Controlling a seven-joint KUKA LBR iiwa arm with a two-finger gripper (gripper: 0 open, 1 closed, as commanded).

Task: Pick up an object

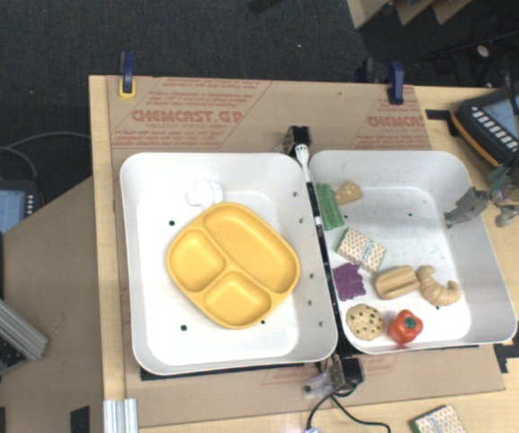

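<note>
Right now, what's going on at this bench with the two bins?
A robot gripper sits at the right bin's far right edge, with nothing visibly held. Toy food lies in that bin: a cookie, a tomato, a croissant, a bread roll. The left bin holds a yellow divided plate.

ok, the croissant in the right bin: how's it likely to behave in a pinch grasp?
The croissant looks like moulded toy food, so probably stiff and light. Its curved, tapered shape may let it twist or slip out unless pinched across the thick middle. It lies right against the bread roll, so a push would likely shift both.
</note>
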